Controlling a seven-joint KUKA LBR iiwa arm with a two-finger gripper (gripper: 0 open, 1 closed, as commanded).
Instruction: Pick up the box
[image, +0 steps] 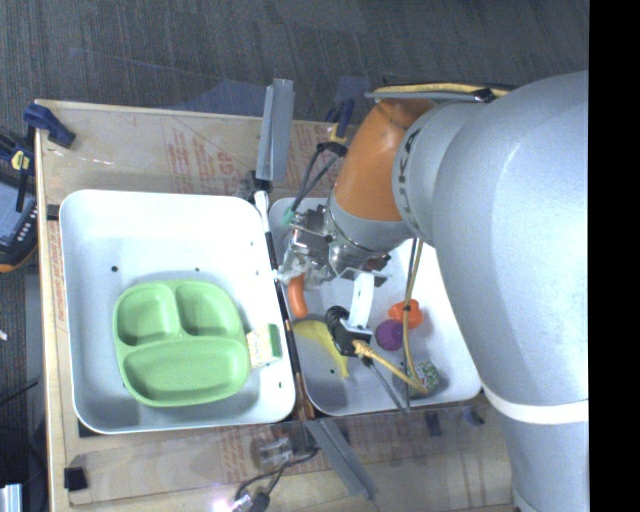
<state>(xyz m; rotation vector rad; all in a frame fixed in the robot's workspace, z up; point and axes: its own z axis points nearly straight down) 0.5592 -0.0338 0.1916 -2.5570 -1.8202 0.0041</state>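
Over the right bin the gripper hangs low near its left wall, likely reaching for something there. Whether it is grasping anything I cannot tell. A small pale box probably leans beside the green tray in the left bin.

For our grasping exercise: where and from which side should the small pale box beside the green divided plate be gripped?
Probably from above, across its narrow width: the small pale box sits between the green divided plate and the white bin's wall, blocking side approaches.
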